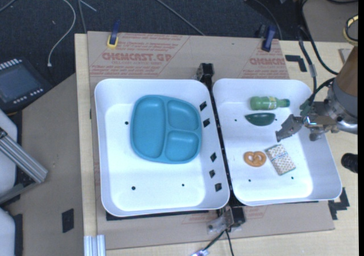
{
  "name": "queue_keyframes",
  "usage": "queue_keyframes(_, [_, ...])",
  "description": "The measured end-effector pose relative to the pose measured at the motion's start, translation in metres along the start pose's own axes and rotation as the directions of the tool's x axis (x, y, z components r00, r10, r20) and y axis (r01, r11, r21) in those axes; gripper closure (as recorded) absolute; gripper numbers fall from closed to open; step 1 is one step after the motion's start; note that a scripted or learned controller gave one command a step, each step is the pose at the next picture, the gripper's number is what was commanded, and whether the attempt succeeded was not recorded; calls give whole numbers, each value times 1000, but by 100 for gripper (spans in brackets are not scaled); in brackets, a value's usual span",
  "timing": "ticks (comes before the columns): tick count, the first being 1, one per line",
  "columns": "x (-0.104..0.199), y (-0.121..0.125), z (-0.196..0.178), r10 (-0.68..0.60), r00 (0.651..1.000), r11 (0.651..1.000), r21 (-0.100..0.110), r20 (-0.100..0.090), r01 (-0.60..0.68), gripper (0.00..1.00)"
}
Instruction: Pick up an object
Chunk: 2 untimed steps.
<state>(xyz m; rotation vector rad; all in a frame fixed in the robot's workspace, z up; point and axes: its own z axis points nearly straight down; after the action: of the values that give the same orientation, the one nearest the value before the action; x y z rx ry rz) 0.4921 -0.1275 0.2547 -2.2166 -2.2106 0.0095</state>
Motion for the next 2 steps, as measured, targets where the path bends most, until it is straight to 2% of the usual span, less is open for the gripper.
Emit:
queue_keyframes(1, [0,2,-5,-3,1000,1000,-11,2,3,0])
queue_keyframes(2, [7,-5,43,-2,1000,1000,-6,1,2,0])
